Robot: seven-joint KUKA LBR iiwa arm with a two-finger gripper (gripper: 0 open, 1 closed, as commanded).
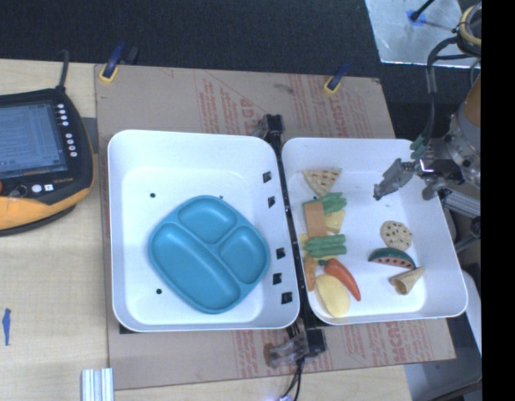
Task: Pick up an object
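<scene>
Small toy foods are lying in the right bin (441, 307), none of them lifted. A cookie (396, 233) is sitting nearest below the tool (407, 182), with a watermelon slice (391, 257) just beneath it and an ice-cream cone (406, 281) lower still. Along the bin's left side, a pizza slice (322, 179) is resting at the top, then a green bean pod (325, 201), an orange block (314, 219), a second green pod (325, 244), a red chili (344, 277) and a pale yellow piece (332, 295).

The tool is hanging over the bin's upper right part, its two dark fingers spread apart and grasping nothing, clear of the food.

The left bin (123, 224) is carrying a blue divided plate (209, 252). Both bins are sitting on a brown cardboard sheet (357, 98) with faint reddish printing too blurred to read. On the worktop (40, 307), a handheld control pad (32, 161) with a lit screen is lying at the far left; its screen text is illegible.
</scene>
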